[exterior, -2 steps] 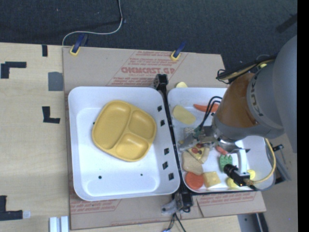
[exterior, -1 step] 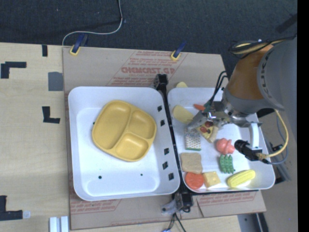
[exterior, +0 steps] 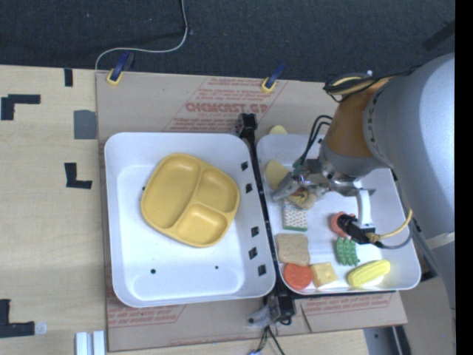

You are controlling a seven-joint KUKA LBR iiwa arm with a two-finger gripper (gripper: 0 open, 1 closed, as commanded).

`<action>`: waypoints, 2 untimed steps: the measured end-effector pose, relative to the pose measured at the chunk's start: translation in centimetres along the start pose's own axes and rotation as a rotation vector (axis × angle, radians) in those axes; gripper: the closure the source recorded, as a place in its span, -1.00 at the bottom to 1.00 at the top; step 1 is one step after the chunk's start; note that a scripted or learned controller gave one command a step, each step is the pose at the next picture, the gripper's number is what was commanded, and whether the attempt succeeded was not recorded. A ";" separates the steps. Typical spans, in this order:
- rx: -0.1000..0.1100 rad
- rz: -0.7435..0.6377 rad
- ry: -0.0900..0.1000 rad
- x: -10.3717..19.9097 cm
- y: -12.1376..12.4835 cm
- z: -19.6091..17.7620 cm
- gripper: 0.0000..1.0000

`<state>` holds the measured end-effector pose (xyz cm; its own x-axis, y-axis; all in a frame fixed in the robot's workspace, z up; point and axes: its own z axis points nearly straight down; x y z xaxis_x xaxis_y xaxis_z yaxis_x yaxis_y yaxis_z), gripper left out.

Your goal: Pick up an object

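My gripper (exterior: 300, 188) is low in the right bin (exterior: 399, 198), near its left middle. A small brown-and-yellow toy item (exterior: 301, 197) lies right under it. A pale yellow piece (exterior: 274, 172) sits just to its left. Toward the front lie a white checkered wafer (exterior: 295, 218), a toast slice (exterior: 293, 248), an orange-red disc (exterior: 298, 275), a yellow cube (exterior: 323, 274), a green piece (exterior: 346, 251), a red piece (exterior: 341, 222) and a yellow corn-like piece (exterior: 368, 273).
The left bin (exterior: 126, 198) holds a yellow divided plate (exterior: 191, 200). A black divider (exterior: 256, 198) runs between the bins. The arm's grey body (exterior: 414, 132) and orange band (exterior: 347, 128) cover the right bin's back right. Another yellow piece (exterior: 278, 131) rests at the bin's back rim.
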<state>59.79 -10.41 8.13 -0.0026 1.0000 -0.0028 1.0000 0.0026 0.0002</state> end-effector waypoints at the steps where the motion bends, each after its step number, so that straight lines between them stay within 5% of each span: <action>1: -0.001 0.000 0.002 -0.3 2.6 -0.4 -1.00; 2: -0.001 -0.001 0.003 -0.4 5.2 -0.3 -1.00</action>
<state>64.94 -10.76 8.44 -0.0033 1.0000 -0.0001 1.0000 0.0033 0.0008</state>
